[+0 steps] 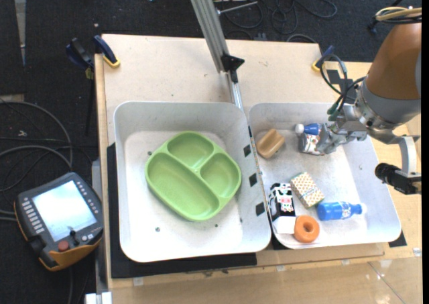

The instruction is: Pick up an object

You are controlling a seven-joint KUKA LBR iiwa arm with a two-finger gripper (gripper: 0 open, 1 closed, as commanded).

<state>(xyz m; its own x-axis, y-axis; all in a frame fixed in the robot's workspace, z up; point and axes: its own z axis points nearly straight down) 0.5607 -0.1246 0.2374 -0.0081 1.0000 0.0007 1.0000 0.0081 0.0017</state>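
My gripper [326,144] reaches down into the right bin [375,162] at its far side. It stands right against a small white and blue container [308,137] that lies just to its left. The arm hides the contact between them. Further left in this bin lies a tan bread-like piece [271,143]. Towards the near side sit a patterned box [307,189], a blue bottle [338,211] on its side, an orange ring [307,229] and a black and white carton [282,200].
The left bin [134,135] holds a green divided plate [193,175]. A metal pole [209,17] slants over the bench behind the bins. A teach pendant [59,219] lies off the bench at the left.
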